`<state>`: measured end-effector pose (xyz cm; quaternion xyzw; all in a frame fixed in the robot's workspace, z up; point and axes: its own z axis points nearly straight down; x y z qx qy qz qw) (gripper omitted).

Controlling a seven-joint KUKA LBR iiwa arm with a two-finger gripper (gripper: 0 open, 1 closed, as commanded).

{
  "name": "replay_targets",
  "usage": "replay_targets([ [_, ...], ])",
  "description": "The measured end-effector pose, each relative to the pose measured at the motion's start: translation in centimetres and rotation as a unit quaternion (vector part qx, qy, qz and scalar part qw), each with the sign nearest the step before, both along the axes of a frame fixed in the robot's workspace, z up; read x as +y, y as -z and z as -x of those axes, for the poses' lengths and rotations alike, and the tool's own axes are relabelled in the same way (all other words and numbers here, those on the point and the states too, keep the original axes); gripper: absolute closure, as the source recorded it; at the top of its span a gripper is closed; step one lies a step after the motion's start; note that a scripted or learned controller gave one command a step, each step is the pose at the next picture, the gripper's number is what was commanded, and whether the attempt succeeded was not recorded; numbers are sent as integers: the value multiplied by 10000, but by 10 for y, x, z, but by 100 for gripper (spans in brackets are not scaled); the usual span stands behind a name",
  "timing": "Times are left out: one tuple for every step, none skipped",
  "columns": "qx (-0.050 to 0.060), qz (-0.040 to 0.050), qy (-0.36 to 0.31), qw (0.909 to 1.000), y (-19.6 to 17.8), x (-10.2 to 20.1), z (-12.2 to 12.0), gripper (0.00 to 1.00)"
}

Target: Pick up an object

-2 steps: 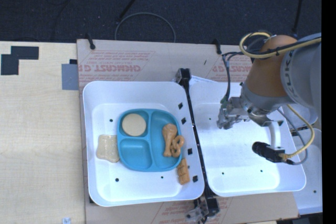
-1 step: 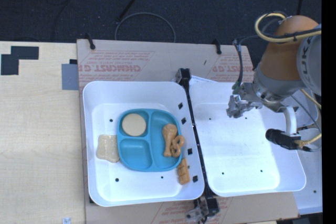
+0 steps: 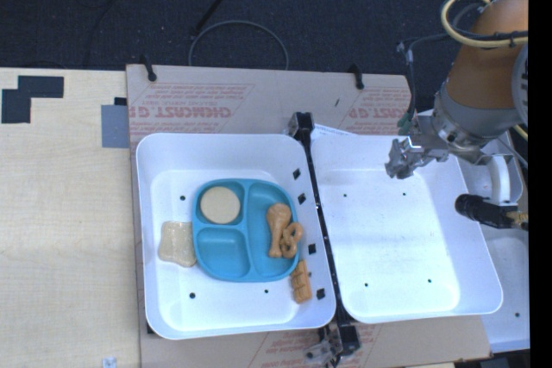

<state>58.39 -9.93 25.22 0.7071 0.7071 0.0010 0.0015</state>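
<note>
Your gripper (image 3: 402, 161) hangs over the right bin (image 3: 405, 306); whether it is open, you cannot tell. The left bin (image 3: 164, 164) holds a blue 3-compartment tray (image 3: 226, 256).

The arm (image 3: 487, 65) reaches in from the right, claw (image 3: 402, 159) pointing down-left.

Two shallow white plastic bins sit side by side, the left bin (image 3: 164, 289) and the right bin (image 3: 466, 289). I count one blue three-compartment plastic tray (image 3: 226, 258), one pale round cracker (image 3: 219, 204), and three tan biscuit-like pieces: (image 3: 178, 243), (image 3: 283, 230), (image 3: 300, 281).
</note>
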Motion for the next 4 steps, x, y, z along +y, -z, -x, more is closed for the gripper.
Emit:
replay_targets([
  [26,-3,-14,10000,-1,43,-3,100],
  [30,-10,-22,10000,7,102,-13,100],
  [30,-10,-21,10000,4,160,-14,100],
  [31,-8,-20,10000,6,205,-18,100],
])
